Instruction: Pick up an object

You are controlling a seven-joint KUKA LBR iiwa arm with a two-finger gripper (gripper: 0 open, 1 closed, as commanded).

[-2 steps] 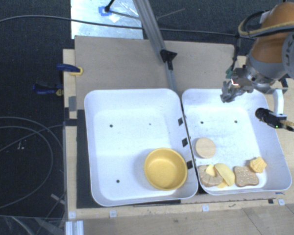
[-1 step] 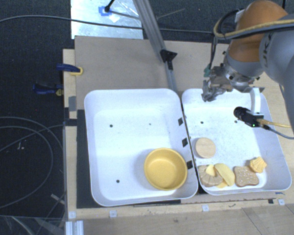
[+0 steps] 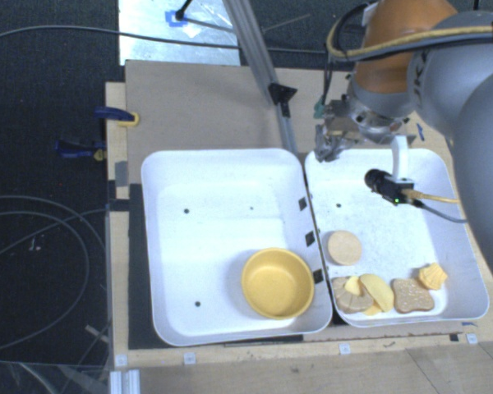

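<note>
Two white bins sit side by side: nearest, the right bin (image 3: 468, 298) holds overlapping toy food pieces (image 3: 370, 294) hard to separate, a tan round cracker (image 3: 343, 248) behind them, the left bin (image 3: 172, 220) a yellow bowl (image 3: 278, 282), and farthest the gripper (image 3: 329, 150) hovers, its grip unreadable.

Grey arm reaching in from the right, orange band bulging above the wrist, gripper (image 3: 327, 149) pointing down and left below it, cables looping over the band
</note>
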